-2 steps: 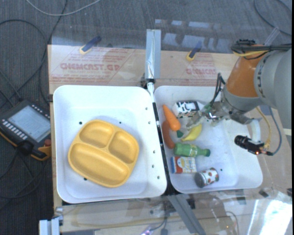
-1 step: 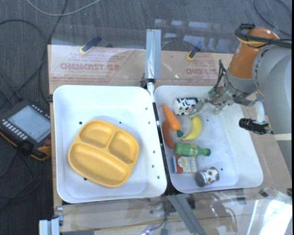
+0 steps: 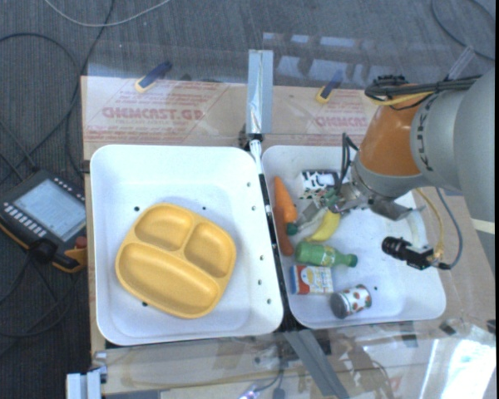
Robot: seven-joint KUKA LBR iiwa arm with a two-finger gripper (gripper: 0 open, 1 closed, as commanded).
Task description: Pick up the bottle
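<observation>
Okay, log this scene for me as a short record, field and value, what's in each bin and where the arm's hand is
left bin: yellow divided tray
right bin: carrot, banana, green bottle, small carton, can, black-and-white item
bottle pose: lying on its side, below the banana in the view
hand: low over the right bin, by the banana's upper end
bottle held: no, it lies apart from the hand
</observation>
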